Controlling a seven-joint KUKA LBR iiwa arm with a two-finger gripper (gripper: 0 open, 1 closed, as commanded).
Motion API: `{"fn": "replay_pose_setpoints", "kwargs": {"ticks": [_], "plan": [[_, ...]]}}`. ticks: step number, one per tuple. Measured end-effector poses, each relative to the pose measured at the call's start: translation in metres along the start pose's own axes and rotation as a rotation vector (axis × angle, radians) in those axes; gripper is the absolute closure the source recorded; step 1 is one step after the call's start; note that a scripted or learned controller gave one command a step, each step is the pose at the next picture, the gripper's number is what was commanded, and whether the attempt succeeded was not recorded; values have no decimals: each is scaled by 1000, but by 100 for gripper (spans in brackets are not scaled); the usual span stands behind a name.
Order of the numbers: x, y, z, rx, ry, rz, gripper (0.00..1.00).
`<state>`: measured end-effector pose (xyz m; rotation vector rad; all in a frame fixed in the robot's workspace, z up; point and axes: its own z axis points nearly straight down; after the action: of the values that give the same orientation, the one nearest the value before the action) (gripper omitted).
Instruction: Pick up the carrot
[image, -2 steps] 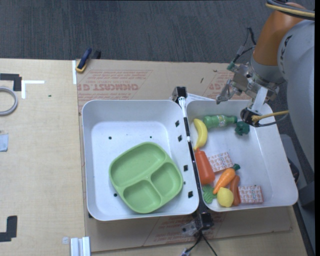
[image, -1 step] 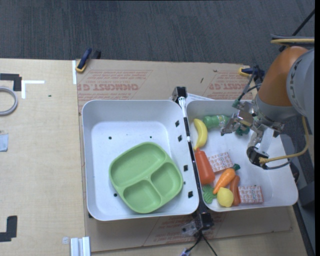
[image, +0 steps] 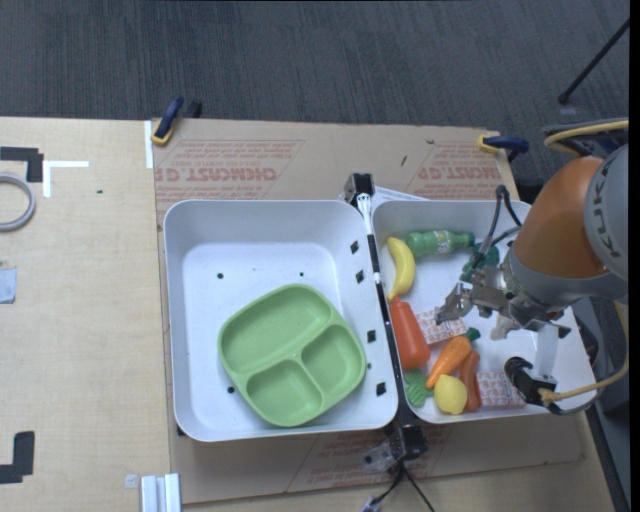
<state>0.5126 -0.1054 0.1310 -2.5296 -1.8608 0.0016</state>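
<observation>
Camera view, fixed above the bench.

Left bin (image: 190, 300): shallow, white. Contains one green divided plate (image: 292, 355) with three compartments, lying toward the near right of the bin.

Right bin (image: 425, 212): shallow, white, set just beside the left bin. Contents:
- Carrot (image: 449, 360): orange, small, lying at a slant in the near middle of the bin, its lower end close to the lemon and its upper end toward the gripper.
- Lemon (image: 451, 395): yellow, near the front wall, just beside the carrot's lower end.
- Banana (image: 401, 265): yellow, curved, along the left wall.
- Green bottle (image: 438, 241): lying on its side near the far wall.
- Red-orange long piece (image: 408, 335): along the left wall, below the banana; kind cannot be told.
- Small green item (image: 415, 391): at the near left corner, partly hidden.

Arm (image: 565, 235): grey with orange band, reaching in from the right over the right bin.

Gripper (image: 470, 305): low over the middle of the right bin, above and just to the right of the carrot's upper end. Whether it is spread or closed cannot be told; nothing is seen held in it.

Bench (image: 80, 350): light wood; cardboard sheet under both bins.
</observation>
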Motion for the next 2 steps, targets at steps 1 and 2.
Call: {"fn": "replay_pose_setpoints", "kwargs": {"ticks": [1, 2], "plan": [[-2, -32, 34, -21, -5, -8, 0], [-3, -32, 36, -17, -8, -207, 0]]}}
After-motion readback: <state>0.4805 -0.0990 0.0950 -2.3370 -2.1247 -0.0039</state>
